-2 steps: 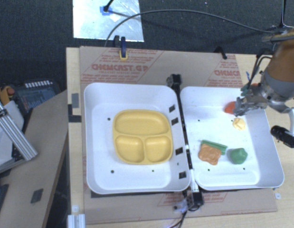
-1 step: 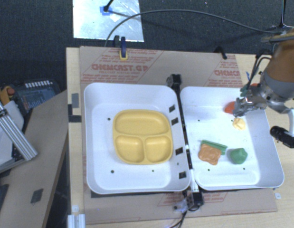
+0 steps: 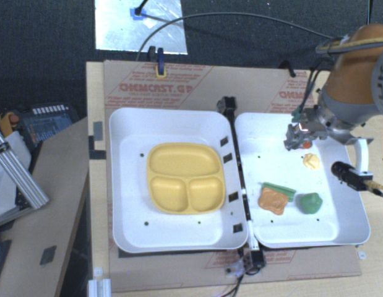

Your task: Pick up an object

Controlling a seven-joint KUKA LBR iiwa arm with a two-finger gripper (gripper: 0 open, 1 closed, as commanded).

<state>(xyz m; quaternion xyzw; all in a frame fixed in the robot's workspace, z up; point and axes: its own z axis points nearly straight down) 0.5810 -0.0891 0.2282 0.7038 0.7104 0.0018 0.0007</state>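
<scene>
Green bar (image 3: pixel 278 189) lies slantwise (left end higher) beside orange toy (image 3: pixel 273 200).

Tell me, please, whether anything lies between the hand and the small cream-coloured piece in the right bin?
Nothing visible does. The hand hangs over the upper part of the right bin, and the cream piece lies just below and right of it on bare white floor. The orange piece, green strip and green lump lie nearer the camera.

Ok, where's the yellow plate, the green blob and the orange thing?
Yellow plate (image 3: pixel 185 177): camera view, on the divider ridge at its middle.
Green blob (image 3: pixel 310 203): camera view, on the middle of its top.
Orange thing (image 3: pixel 273 200): camera view, on the middle of its flat face.
</scene>
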